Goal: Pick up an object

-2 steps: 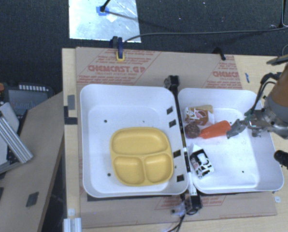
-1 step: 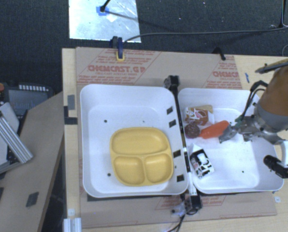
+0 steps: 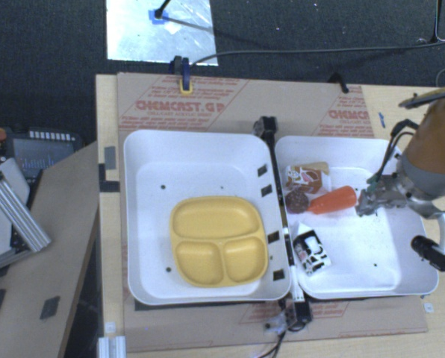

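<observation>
In right bin, carrot beside end effector

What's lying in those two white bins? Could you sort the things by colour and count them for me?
Yellow: 1, the divided plate in the left bin
Orange: 1, the carrot in the right bin
Dark brown: 1, the round piece beside the carrot
Brown and white: 1, the packet
Black and white: 1, the small item
Total: 5

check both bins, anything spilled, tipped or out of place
Nothing stands out. The yellow tray sits flat in the left bin; the carrot, snack packet and black-and-white box lie loose in the right bin.
</observation>
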Robot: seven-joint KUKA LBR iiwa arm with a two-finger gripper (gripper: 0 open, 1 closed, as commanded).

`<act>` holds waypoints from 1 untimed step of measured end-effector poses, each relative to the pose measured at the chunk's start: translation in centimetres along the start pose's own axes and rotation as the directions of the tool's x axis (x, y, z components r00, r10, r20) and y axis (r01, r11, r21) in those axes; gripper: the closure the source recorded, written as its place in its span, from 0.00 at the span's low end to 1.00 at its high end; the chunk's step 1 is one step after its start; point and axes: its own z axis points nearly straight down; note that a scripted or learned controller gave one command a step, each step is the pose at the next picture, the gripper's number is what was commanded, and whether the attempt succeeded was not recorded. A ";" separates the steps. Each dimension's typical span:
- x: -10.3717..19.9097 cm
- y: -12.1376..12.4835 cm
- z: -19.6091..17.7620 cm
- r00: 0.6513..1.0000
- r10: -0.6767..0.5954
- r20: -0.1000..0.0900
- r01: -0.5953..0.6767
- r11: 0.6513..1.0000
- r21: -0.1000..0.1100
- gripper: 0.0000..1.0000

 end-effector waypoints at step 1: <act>0.3 -0.7 -5.0 1.000 -0.003 0.000 0.003 1.000 -0.002 1.00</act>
